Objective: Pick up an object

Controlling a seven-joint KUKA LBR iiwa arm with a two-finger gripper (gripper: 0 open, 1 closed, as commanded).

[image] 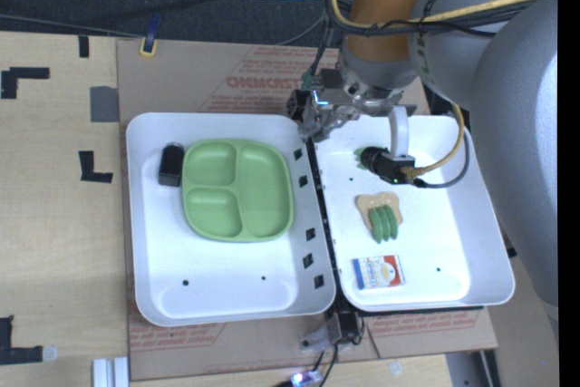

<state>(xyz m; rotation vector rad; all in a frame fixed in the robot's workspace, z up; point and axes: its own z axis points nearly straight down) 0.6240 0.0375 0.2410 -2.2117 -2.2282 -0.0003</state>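
The green-and-tan toy (381, 217) lies in the right bin (453, 222), a little to the right of the seam (314, 222) where the two bins meet and about halfway along it. You will see a tan base with green ridged fingers on top, lying flat on the white floor and touching nothing else. Further down the seam, on the same side and at about the same distance from it, a small card (377, 272) with red and blue print lies flat, close to the toy but apart from it.

On the other side of the seam, in the left bin (149, 222), a green divided plate (238, 189) sits with its near edge just beside the seam. A small black block (170, 165) rests against the plate's far edge, well away from the seam.

The gripper (314, 111) hangs right over the top end of the seam, at the bins' back rims, with the orange band and grey arm above it. You cannot tell from this angle whether it is released or clenched, and nothing shows in its grasp. Just right of the seam's top end, a black fitting (384, 163) on a yellow cable hangs above the right bin.
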